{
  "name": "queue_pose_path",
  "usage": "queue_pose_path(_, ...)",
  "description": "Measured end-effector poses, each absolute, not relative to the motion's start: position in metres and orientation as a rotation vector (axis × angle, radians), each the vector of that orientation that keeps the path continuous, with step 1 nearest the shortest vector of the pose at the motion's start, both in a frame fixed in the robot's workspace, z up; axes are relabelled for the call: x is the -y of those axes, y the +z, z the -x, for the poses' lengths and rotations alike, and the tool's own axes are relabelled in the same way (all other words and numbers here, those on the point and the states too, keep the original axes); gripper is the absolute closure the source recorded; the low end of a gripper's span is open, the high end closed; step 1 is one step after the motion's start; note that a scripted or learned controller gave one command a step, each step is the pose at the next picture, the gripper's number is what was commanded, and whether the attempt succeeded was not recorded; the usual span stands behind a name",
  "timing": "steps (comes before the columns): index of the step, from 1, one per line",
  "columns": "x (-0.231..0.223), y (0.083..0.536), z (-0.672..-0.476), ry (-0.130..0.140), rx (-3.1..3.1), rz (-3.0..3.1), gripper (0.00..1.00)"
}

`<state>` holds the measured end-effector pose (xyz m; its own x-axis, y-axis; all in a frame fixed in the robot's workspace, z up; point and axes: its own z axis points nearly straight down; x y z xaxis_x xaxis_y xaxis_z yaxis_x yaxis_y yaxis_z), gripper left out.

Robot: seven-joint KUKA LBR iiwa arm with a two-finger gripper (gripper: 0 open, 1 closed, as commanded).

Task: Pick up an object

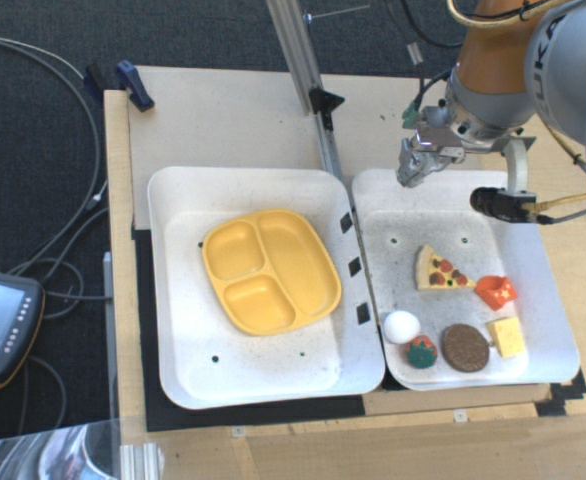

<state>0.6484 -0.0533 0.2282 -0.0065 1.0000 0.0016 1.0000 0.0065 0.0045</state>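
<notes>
Right bin (533,368), near edge: flat pizza wedge (441,271), orange lump (495,291), yellow block (508,336), brown disc (465,347), white ball (402,326), red-green piece (422,352); hand (413,168) at far edge, grip unclear; left bin (173,268) holds glossy yellow tray (270,270).

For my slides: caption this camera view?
Claw above right bin's far edge; toy food near front.

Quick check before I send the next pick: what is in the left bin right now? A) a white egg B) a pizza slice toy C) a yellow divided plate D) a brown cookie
C: the yellow divided plate lies in the left bin; the pizza slice, egg and cookie lie in the right bin.
</notes>
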Motion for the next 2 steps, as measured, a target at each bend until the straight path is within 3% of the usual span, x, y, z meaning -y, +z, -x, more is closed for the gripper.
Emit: queue_pose_path(2,-0.058,0.215,-0.627,-0.002,-2.232,-2.218,1.00)
